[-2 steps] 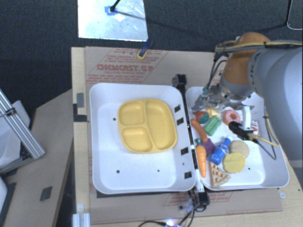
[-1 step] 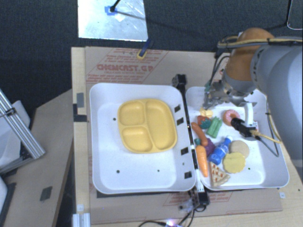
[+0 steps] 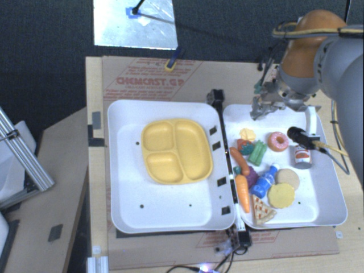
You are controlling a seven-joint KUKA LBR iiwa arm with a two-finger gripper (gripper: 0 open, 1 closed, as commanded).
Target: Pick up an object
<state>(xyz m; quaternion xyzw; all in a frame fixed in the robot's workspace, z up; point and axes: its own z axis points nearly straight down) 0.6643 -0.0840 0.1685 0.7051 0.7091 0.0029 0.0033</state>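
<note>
The right bin (image 3: pixel 324 209) holds a heap of toy food: a pink donut (image 3: pixel 278 141), a small can (image 3: pixel 302 156), a blue bottle (image 3: pixel 265 182), two carrots (image 3: pixel 242 192), a green piece (image 3: pixel 259 152), a yellow disc (image 3: pixel 281 196), a pizza slice (image 3: pixel 262 210) and a small yellow piece (image 3: pixel 247 134). My gripper (image 3: pixel 263 109) hangs over the bin's far left corner, above and behind the small yellow piece. Nothing shows between its fingers. The fingertips are too small to read.
The left bin (image 3: pixel 125 203) carries a yellow three-compartment plate (image 3: pixel 176 151). A black clip (image 3: pixel 216 97) sits at the far end of the divider between the bins. A cable (image 3: pixel 335 149) runs along the right bin's right side. A shiny sheet (image 3: pixel 135 16) lies beyond the bench.
</note>
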